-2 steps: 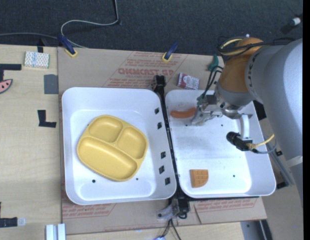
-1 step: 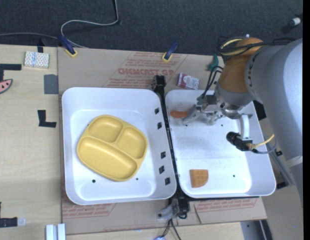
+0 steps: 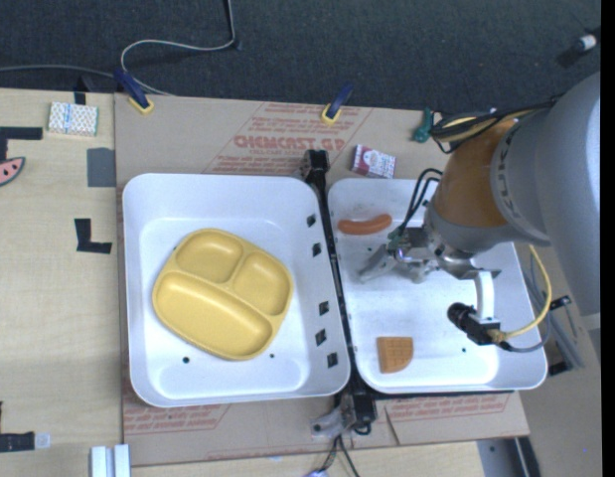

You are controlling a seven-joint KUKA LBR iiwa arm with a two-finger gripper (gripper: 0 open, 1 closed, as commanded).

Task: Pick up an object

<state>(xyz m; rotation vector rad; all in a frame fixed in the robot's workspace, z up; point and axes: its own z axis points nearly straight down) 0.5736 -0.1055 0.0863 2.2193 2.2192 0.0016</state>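
We hovered the gripper [image 3: 379, 262], fingers spread and empty, beside the sausage [image 3: 365, 225]; next, descend and close.

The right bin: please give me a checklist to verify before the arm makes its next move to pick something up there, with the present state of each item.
1. Objects available in the right bin: ok. A hot dog lies near the top left, a waffle piece near the bottom.
2. Tool position: ok. It is over the right bin, just below the hot dog.
3. Object between the fingers: cannot tell.
4. Tool apart from the divider between the bins: ok.
5. Yellow divided plate out of the way: ok. It lies in the left bin.
6. Yellow cable away from the waffle piece: ok.
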